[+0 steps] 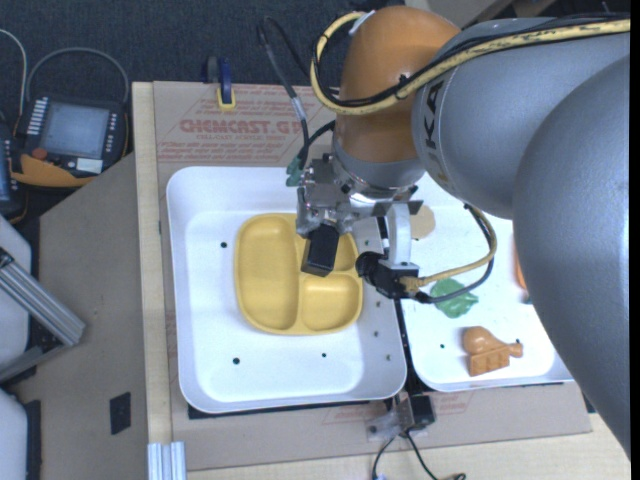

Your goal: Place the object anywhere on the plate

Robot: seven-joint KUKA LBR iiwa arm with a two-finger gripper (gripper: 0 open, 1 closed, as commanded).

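Yellow divided plate [275,288] lies bare in the left bin [200,368]; the gripper [322,252] hovers at its three o'clock rim, grip state unclear. Placement apparently unfinished.

You are looking at two bins lying side by side on the bench. The divided plate [285,288] is sitting in the left bin [200,368]. The gripper [320,253] is hanging over the plate's right half. In the right bin [440,363], a leafy piece [455,296] is lying behind a small figure [487,350].
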